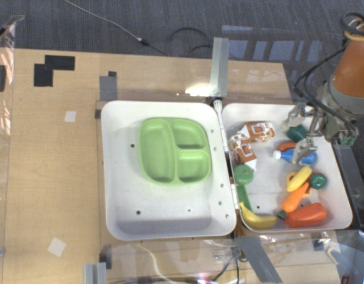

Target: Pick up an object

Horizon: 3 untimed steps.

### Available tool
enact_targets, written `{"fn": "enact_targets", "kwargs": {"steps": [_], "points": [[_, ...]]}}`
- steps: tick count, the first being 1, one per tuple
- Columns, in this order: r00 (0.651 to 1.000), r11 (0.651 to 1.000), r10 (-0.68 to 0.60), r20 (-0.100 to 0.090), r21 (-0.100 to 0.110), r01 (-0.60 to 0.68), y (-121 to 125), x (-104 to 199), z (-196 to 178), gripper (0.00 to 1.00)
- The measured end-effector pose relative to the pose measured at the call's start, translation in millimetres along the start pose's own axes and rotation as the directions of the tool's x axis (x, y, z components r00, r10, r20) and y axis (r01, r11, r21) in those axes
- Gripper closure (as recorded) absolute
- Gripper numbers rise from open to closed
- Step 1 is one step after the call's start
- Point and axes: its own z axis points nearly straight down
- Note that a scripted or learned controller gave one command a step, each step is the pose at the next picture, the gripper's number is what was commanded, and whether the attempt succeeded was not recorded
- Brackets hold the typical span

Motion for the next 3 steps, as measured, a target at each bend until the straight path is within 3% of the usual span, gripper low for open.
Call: {"fn": "enact_targets", "kwargs": {"steps": [1, 2, 3], "points": [[0.990, 0.990, 0.140, -0.009, -0.001, -0.140, -25.7, 46.5, 138.4, 0.00], [0.991, 0.991, 0.131, 0.009, 0.003, -0.131, -15.1, 64.4, 144.0, 0.00], [0.992, 0.992, 0.125, 0.019, 0.003, -0.125, -14.1, 60.3, 130.6, 1.00]]}}
